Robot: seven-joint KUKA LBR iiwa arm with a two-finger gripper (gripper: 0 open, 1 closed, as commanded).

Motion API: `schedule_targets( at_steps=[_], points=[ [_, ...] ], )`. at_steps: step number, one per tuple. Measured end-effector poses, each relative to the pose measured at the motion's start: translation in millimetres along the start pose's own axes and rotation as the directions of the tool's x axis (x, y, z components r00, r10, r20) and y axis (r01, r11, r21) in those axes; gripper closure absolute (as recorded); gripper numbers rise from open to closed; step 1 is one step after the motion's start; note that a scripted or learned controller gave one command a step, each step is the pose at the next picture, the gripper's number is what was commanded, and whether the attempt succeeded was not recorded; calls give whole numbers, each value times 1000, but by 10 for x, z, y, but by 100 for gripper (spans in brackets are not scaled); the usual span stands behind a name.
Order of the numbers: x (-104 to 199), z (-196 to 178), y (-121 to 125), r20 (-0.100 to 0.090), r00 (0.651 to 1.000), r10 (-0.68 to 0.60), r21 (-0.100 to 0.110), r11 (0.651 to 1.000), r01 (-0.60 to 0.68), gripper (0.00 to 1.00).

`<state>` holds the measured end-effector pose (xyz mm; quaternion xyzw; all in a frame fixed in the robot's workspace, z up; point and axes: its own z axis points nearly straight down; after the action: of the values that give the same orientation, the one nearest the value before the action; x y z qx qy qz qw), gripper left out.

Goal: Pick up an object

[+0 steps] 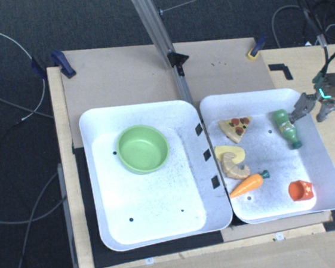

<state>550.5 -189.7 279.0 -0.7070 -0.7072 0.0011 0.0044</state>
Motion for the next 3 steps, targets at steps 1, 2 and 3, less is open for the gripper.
schedule_targets(
  at_steps=[1, 2, 3],
  points=[
    [-1, -21, 7, 1, 1000, 0, -4, 1000, 0, 0],
    [79, 605, 8, -2, 1000, 0, 7, 1000, 0, 0],
    [120, 1170, 99, -2, 1000, 0, 5, 1000, 0, 0]
  ],
)
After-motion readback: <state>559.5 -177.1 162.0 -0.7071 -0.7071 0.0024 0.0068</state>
